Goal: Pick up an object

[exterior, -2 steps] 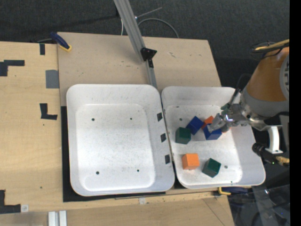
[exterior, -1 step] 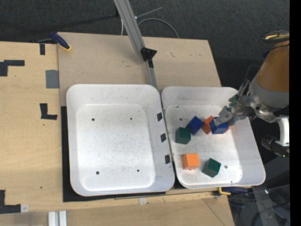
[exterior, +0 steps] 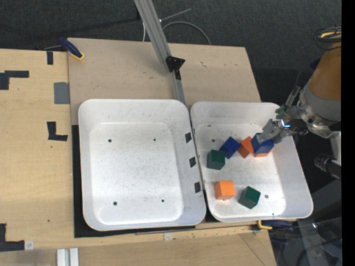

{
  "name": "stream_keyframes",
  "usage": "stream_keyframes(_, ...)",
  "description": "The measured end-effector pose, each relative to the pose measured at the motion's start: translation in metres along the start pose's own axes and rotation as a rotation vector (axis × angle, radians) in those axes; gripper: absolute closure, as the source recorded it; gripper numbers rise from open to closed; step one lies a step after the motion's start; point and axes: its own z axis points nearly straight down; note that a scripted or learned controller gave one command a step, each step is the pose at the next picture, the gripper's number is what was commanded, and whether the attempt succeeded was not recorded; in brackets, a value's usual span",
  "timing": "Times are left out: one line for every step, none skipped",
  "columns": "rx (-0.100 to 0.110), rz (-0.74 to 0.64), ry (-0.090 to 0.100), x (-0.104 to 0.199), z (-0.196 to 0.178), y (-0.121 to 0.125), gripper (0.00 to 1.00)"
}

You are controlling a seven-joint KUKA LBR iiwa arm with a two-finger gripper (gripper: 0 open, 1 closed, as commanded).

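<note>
Blue cube (exterior: 264, 147): small, solid blue, at 2 o'clock in the right bin (exterior: 294, 195), touching an orange block (exterior: 246, 147) on its 9 o'clock side.
Gripper (exterior: 270, 133): down at the blue cube's upper edge, reaching in from 3 o'clock.
Fingers: state cannot be told; contact with the cube unclear.
Other blocks: blue (exterior: 229, 146), two green (exterior: 216, 159) (exterior: 250, 197), orange (exterior: 224, 190).
Left bin (exterior: 89, 115): at 9 o'clock on the desk (exterior: 33, 148).
</note>
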Motion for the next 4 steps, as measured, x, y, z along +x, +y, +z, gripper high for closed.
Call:
stream_keyframes(0.003,-0.005,0.003,0.053,-0.004,-0.008,1.0)
stream_keyframes(0.003,-0.006,0.003,0.111,-0.007,-0.008,1.0)
stream_keyframes(0.005,-0.006,0.002,0.173,0.006,-0.015,1.0)
stream_keyframes(0.004,-0.006,0.002,0.228,0.004,-0.012,1.0)
